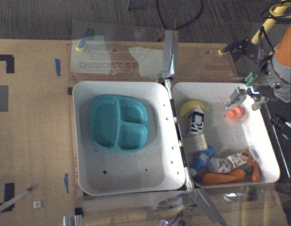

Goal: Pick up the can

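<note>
**Can lies on its side, well away from the gripper's spread fingers**

The can (231, 161) lies on its side near the front of the right bin (270, 140), one end pointing toward the middle divider. It sits far from the gripper (245, 97), on the opposite side of the bin floor from it, toward the viewer. Lying flat, it offers its rounded length for a grip rather than its top.

Just beyond the can from the fingers lies an orange carrot (224, 176), touching or nearly touching it, with a blue toy (202, 158) at its end. A black-and-white carton (197, 121) and a yellow banana (192, 107) rest off to the fingers' side, toward the divider.

The gripper hangs over the bin's back corner with its fingers apart and nothing between them. A small red-orange object (235, 113) sits just beneath them.

The left bin (84, 164), farther still, holds a teal divided plate (119, 122).
</note>
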Available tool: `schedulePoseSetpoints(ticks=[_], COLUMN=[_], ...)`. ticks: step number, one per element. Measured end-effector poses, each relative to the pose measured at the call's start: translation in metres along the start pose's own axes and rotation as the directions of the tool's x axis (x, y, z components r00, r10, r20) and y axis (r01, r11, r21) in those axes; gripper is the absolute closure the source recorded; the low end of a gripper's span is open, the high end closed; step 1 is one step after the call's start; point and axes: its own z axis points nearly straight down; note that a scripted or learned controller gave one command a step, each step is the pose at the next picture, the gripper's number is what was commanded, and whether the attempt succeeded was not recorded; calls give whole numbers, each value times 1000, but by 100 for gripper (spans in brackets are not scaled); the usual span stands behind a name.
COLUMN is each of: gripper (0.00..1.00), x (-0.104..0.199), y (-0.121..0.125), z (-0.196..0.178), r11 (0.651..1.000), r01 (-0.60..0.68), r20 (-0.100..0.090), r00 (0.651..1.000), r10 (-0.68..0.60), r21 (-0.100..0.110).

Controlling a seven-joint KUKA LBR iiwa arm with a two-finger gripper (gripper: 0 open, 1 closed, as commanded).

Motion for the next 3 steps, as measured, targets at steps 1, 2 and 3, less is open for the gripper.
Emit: schedulePoseSetpoints(ticks=[1,2,3], gripper=[100,100,100], x=[-2,-17,21], y=[1,29,-33], z=[-10,-72,-92], r11=[1000,988,945], r01=[-3,-154,-328], r20=[1,2,0], r00=[1000,988,945], r10=[3,154,328], r21=[-3,-4,2])
